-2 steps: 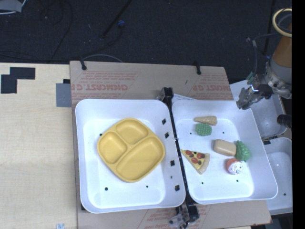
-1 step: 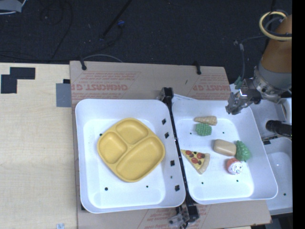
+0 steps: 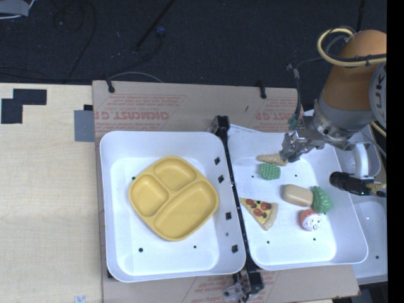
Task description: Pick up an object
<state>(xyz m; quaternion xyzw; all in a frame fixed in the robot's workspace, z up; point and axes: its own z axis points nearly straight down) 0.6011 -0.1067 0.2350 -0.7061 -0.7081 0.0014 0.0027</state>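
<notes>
Two white bins sat side by side; the left bin held a yellow divided plate. The right bin held toy food: pizza slice, bread roll, green broccoli. The gripper hung over a tan cone; its grip I couldn't make out.
</notes>
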